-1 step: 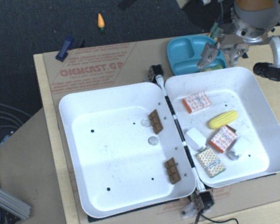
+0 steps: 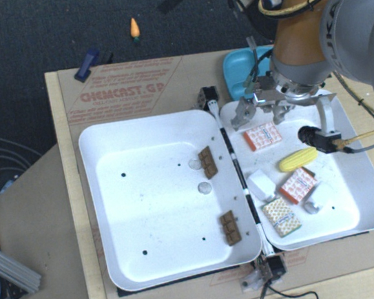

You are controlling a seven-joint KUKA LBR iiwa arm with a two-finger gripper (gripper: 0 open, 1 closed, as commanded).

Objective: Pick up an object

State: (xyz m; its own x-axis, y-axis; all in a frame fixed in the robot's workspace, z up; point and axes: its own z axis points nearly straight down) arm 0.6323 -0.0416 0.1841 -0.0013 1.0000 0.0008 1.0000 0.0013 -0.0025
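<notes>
Starting at the left, we see the left bin [image 2: 110, 191], a shallow white tray resting on the bench [image 2: 128, 84]. Most of its floor is bare. Toward its right side lie two brown chocolate bars: the upper chocolate bar [image 2: 208, 162] sits near the shared edge, and the lower chocolate bar [image 2: 229, 227] lies near the bin's front right corner. Between them we make out two small clear discs [image 2: 200, 175], faint against the white.

Crossing the dark seam between the trays, we come to the right bin [image 2: 363, 209]. Near its far side lies a red and white packet [image 2: 262, 137]. Below it, close to the seam, is a small white block [image 2: 261, 184], and in front of that a checkered packet [image 2: 281, 216]. Just beside these sits a red box [image 2: 298, 185], and above it a yellow corn cob [image 2: 297, 159] lies on its side. A blue cup [image 2: 240, 73] rests beyond the bin's far edge.

The arm [image 2: 311, 22] reaches in from the right, and its gripper [image 2: 262, 110] hangs over the far part of the right bin, just above the red and white packet. We cannot tell how wide its pincer stands, and we see nothing held in it.
</notes>
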